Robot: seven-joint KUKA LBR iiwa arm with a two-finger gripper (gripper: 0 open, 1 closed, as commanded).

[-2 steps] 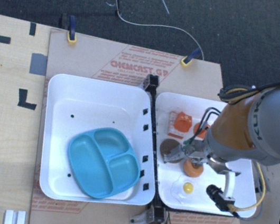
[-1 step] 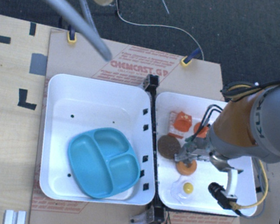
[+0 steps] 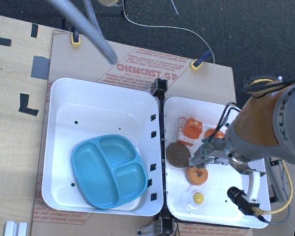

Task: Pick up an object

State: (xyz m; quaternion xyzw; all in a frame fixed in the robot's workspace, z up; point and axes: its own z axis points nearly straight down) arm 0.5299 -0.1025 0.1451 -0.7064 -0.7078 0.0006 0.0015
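Camera: one fixed view above the bench (image 3: 0, 117), looking down at a slant.
Framing: both white bins (image 3: 60, 99) sit centre frame, side by side, at middling range.
Arm: enters right of the bins.

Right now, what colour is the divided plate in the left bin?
Light blue plate, clearest in the camera view.

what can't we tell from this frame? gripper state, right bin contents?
- Gripper, camera view: the arm's wrist covers it, so a grasp cannot be judged.
- Red-orange object: partly hidden behind the arm; identity unclear.
- Right bin: its right side is covered by the arm.
- Small yellow item: too small to identify.
- Orange ring against the gripper: contact unclear.
- Orange packet: label too blurred to read.
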